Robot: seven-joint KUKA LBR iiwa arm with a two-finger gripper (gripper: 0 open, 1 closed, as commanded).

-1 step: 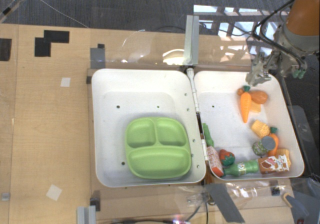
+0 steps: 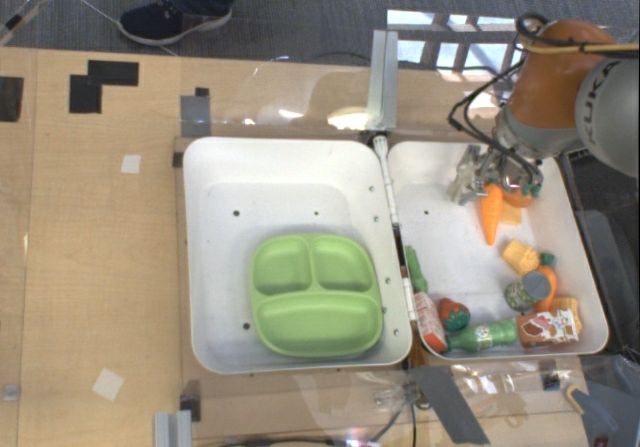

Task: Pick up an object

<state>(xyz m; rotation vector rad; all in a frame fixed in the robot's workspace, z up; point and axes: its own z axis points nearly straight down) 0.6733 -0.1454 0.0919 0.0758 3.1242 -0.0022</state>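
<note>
One arm low over the right bin point(image 2: 590, 265), tool point(image 2: 492, 180) seemingly pinching the orange carrot point(image 2: 491, 213)

Both white bins point(image 2: 290, 165) look like smooth, slightly glossy plastic, same as the green divided plate point(image 2: 315, 293), sitting on a matt wood-look bench point(image 2: 90, 235).

I see even, bright overhead light, white glare on the worktop point(image 2: 300, 100) behind the bins, soft shadows, slightly soft focus.
</note>
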